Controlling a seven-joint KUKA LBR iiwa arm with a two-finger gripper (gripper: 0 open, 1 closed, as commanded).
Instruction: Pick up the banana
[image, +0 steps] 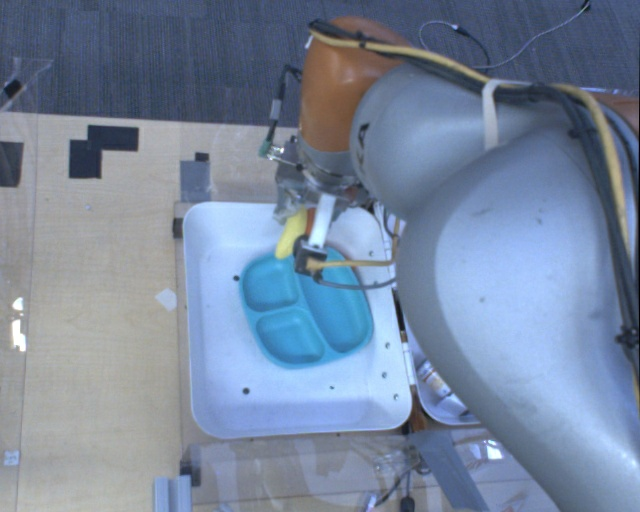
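Note:
A yellow banana (289, 238) is in the left white bin (215, 330), at the far edge of a blue divided plate (305, 312). My gripper (293, 208) is directly over the banana's upper end and hides that end. The banana's lower end pokes out below the gripper and overlaps the plate's rim. I cannot tell whether the banana is resting on the bin floor or lifted off it.
The blue plate lies in the middle of the left bin. My arm's large grey body (510, 250) covers most of the right bin (440, 405), where a small part of some object shows at the near corner. Wooden bench lies to the left.

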